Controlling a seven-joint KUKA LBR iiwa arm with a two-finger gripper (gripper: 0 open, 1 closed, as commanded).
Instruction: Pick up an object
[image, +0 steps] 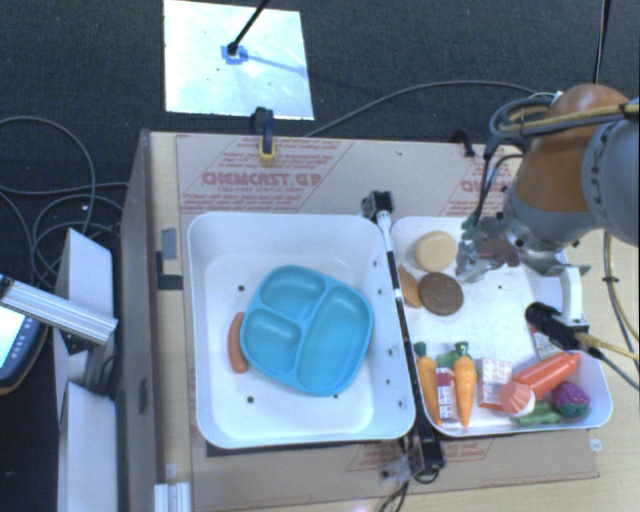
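The end effector hangs in the right bin; its grip I cannot tell. The brown cookie lies just at its seven o'clock: centre above it, then descend straight.

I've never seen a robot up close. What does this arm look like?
The arm is rounded and grey, with a broad orange band near the wrist. Yellow and dark cables loop along its top. It ends in a small grey metal gripper, and a black and white piece sits beside it.
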